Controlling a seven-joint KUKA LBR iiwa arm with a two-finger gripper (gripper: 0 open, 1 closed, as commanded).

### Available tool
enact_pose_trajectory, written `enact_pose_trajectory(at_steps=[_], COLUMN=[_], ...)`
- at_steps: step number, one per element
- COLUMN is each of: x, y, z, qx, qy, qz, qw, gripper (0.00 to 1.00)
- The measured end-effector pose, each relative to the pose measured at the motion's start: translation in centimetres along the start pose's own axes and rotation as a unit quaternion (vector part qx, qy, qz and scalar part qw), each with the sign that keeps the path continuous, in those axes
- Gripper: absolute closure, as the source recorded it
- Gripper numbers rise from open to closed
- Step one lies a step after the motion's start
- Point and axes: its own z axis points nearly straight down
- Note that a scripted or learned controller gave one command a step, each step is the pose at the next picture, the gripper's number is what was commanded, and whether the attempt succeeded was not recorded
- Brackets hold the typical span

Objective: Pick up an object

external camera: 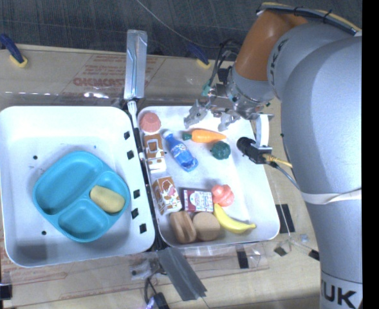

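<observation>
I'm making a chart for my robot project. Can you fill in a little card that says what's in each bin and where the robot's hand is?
left bin: a blue plate with sections, and a yellow potato lying in one section
right bin: carrot, blue bottle, dark green ball, banana, two small cartons, bread rolls, other toy food
hand: above the far end of the right bin, just beside the carrot
holding something: nothing seen between its fingers
arm: grey with an orange band, coming in from the right
</observation>
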Motion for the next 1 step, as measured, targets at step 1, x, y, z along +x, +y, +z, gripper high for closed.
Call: enact_pose_trajectory(at_steps=[1], x=[1.39], y=[-0.98], z=[9.53], qx=[0.002], qy=[0.001], qz=[-0.043], qw=[0.9991], gripper=[0.0])
